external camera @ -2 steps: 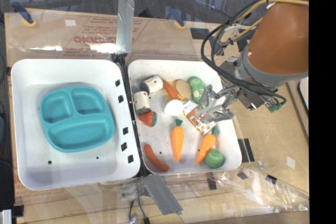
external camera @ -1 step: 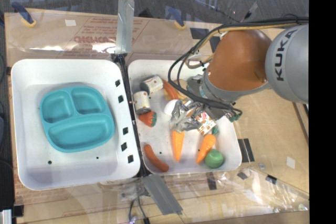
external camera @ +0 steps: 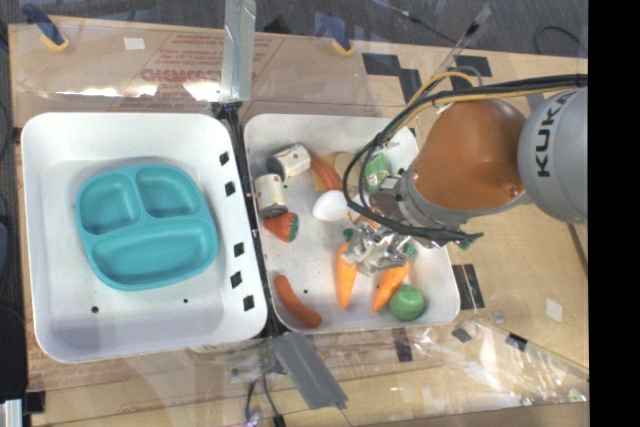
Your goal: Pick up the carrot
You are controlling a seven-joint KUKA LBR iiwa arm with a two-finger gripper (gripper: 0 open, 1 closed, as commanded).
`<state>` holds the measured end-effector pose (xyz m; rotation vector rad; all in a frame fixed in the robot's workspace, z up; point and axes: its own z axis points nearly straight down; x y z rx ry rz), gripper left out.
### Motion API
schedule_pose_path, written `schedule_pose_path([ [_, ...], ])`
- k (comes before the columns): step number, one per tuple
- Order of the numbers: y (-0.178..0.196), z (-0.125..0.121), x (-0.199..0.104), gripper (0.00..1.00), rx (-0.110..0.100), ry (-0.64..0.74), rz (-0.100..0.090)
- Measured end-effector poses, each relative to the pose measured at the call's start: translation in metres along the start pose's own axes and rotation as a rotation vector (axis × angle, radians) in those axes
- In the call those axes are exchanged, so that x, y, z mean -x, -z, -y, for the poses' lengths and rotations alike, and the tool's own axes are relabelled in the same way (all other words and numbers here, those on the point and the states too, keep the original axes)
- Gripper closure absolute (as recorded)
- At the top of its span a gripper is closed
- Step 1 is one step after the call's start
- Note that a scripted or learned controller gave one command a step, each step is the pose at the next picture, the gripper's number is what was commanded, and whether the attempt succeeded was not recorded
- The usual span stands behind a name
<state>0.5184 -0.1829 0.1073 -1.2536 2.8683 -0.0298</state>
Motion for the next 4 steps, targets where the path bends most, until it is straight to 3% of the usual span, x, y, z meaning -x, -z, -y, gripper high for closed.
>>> schedule_pose_path([
  [1, -0.014, -0.025, -0.029, 1.00, 0.022, 0.194, 0.000],
  [2, 0.107, -0.024, 0.004, 1.00, 0.013, 0.042, 0.002],
  [3, -0.015, -0.058, 0.016, 1.00, 0.025, 0.428, 0.003],
  [4, 0.088, -0.106, 0.057, 1.00, 0.019, 0.234, 0.003],
])
